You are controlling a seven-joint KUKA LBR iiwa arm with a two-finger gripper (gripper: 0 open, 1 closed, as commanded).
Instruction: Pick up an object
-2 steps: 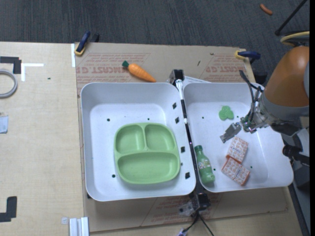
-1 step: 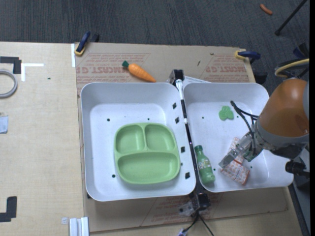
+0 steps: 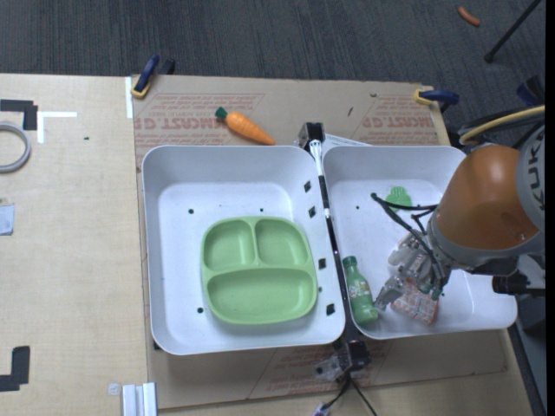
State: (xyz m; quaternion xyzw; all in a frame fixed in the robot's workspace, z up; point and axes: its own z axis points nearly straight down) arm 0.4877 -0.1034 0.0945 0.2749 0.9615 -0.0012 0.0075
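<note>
Against the left wall of the right bin [image 3: 486, 315], a green bottle [image 3: 357, 289] is laid on its side, its long axis running near-to-far. Just beside it, the hand [image 3: 408, 286] is lowered; its opening cannot be told.

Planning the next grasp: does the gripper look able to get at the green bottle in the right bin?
Probably yes: the green bottle lies uncovered by the bin's left wall, with the gripper just beside it and nothing between them.
</note>
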